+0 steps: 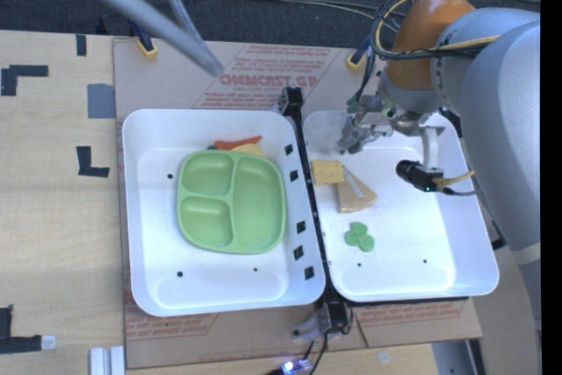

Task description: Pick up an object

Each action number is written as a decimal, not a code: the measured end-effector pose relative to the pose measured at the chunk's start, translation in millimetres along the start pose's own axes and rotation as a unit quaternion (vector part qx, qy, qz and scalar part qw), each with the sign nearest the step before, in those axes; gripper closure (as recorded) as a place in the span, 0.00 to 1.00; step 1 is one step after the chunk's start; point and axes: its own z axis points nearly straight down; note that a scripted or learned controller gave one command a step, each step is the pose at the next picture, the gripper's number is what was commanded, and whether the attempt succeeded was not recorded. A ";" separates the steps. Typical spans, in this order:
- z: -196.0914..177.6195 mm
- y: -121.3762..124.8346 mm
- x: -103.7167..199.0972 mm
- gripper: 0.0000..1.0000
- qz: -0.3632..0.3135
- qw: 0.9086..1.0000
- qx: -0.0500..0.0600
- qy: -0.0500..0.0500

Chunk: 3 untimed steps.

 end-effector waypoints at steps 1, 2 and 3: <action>-43.7 1.1 -4.1 1.00 0.001 1.000 -0.002 0.001; -90.7 2.4 -11.2 1.00 0.001 1.000 -0.003 0.001; -154.7 0.9 -11.4 1.00 0.000 1.000 -0.004 0.001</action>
